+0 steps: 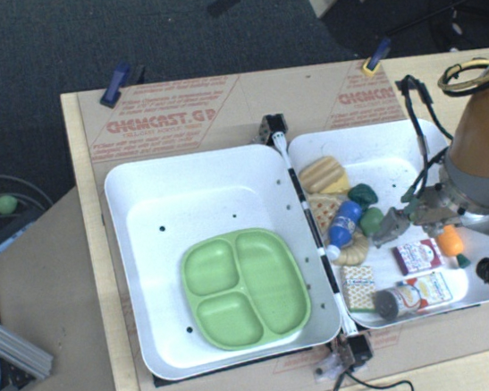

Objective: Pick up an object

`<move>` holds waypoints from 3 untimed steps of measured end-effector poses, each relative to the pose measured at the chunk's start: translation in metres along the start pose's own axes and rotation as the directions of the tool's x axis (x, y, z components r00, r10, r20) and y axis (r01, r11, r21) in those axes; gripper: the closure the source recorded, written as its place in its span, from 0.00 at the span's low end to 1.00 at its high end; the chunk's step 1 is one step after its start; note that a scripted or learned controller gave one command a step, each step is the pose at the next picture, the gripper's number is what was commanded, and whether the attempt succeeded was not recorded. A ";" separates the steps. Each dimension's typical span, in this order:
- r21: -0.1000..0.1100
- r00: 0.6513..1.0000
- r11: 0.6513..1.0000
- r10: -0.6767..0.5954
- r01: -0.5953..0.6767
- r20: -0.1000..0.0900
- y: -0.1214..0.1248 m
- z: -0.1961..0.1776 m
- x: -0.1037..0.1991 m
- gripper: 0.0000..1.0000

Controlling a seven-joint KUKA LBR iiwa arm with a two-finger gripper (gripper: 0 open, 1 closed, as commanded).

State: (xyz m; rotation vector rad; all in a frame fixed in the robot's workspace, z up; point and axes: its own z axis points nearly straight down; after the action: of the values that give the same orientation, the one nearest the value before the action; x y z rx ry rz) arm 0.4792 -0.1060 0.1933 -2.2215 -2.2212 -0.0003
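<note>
Low over the right bin (372, 140), the gripper (391, 225): finger spread unreadable.
One green tray (243, 288) fills the left bin (144, 249); one blue bottle (344, 223) nearby.

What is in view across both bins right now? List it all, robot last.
Left bin: one, white, left half of bench.
Divided plate: one, green, three compartments, in left bin toward its near right.
Right bin: one, white, right half of bench.
Bread-like piece: one, tan, far left of right bin.
Waffle-like piece: one, tan, right bin's left edge.
Bottle: one, blue, beside the waffle-like piece.
Round items: two, green, middle of right bin.
Small box: one, red and white, right of middle.
Orange item: one, beside the box.
Lying bottle: one, white, dark cap, near edge.
Arm: one, grey and orange, over right bin.
Hand: one, dark, beside the green items.
</note>
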 end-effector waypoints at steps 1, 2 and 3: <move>0.000 1.000 1.000 0.000 0.000 0.000 0.051 0.108 0.006 0.00; -0.001 1.000 1.000 -0.001 0.001 0.001 0.090 0.108 0.010 0.00; 0.002 1.000 1.000 0.001 -0.001 0.000 0.029 0.109 0.014 0.00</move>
State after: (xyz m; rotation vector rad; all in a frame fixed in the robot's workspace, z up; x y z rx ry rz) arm 0.5086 -0.0921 0.0841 -2.2216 -2.2194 0.0018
